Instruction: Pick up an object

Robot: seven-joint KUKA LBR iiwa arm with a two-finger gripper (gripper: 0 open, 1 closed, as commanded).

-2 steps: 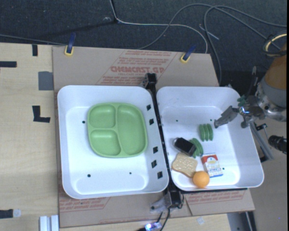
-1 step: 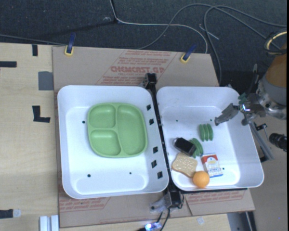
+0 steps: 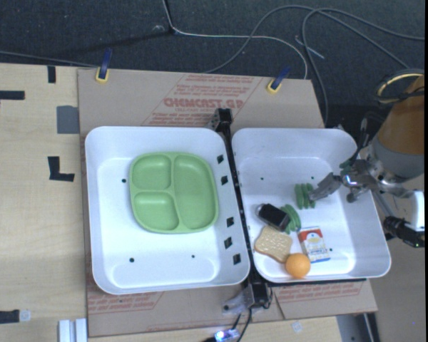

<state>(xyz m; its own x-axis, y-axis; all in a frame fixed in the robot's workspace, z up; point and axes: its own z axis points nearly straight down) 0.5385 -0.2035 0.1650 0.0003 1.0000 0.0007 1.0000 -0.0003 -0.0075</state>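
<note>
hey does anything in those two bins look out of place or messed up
Nothing stands out. The green divided plate lies flat in the left bin. In the right bin, the orange, toast slice, small carton, black object and green pieces lie loosely clustered, nothing spilled or broken.

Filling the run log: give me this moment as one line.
gripper in right bin, at green item | grasp: unclear | orange, bread untouched | tray in left bin
</note>
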